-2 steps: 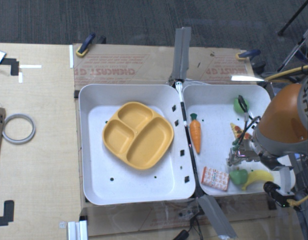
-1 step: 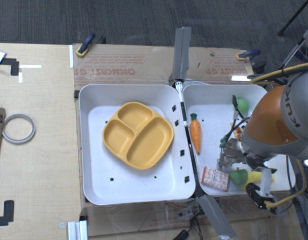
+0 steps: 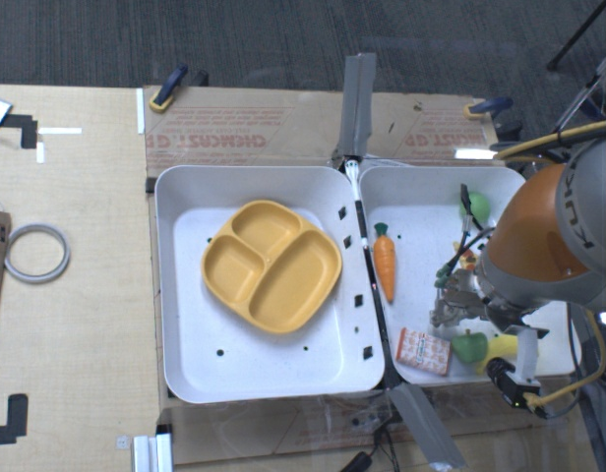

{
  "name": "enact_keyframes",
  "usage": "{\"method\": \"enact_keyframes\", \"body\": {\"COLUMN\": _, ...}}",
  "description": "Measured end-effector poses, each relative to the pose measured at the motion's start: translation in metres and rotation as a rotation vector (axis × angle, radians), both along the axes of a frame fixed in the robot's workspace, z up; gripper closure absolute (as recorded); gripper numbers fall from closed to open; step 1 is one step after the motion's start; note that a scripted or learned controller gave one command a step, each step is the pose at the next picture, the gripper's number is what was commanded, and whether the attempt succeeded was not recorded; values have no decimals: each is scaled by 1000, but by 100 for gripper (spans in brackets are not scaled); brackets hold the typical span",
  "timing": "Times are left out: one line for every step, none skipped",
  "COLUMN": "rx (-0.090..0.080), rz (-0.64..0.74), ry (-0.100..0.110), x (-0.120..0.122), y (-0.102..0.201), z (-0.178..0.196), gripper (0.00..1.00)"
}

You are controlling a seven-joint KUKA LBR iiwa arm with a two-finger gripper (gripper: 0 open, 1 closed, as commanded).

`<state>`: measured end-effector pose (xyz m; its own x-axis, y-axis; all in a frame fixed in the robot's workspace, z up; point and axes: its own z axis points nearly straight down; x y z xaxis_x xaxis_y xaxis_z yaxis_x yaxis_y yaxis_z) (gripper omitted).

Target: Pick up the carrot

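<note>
The carrot (image 3: 384, 263) is orange with a green top and lies along the left wall of the right bin (image 3: 421, 205), top pointing away from me. My gripper (image 3: 449, 308) hangs low in the right bin, to the right of and nearer than the carrot, apart from it. It sits just above a small red-and-white box (image 3: 423, 351) and a green fruit (image 3: 470, 346). The arm's orange band (image 3: 539, 229) covers much of the bin's right side.
A yellow divided plate (image 3: 272, 265) lies in the left bin (image 3: 185, 293). A green item (image 3: 475, 206) sits at the far side of the right bin and a yellow one (image 3: 506, 345) near the green fruit. A tape roll (image 3: 32, 253) lies on the bench at left.
</note>
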<state>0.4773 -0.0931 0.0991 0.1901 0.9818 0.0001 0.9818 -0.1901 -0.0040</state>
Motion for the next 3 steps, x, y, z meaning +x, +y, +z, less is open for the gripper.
{"method": "enact_keyframes", "body": {"rx": 0, "rz": -126, "ry": 0, "x": -1, "y": -4, "z": -8, "gripper": 100}}
{"method": "enact_keyframes", "body": {"rx": -2, "rz": -186, "ry": -2, "x": 0, "y": -112, "z": 49, "gripper": 100}}
{"method": "enact_keyframes", "body": {"rx": -3, "rz": -183, "ry": 0, "x": 0, "y": -112, "z": 57, "gripper": 100}}
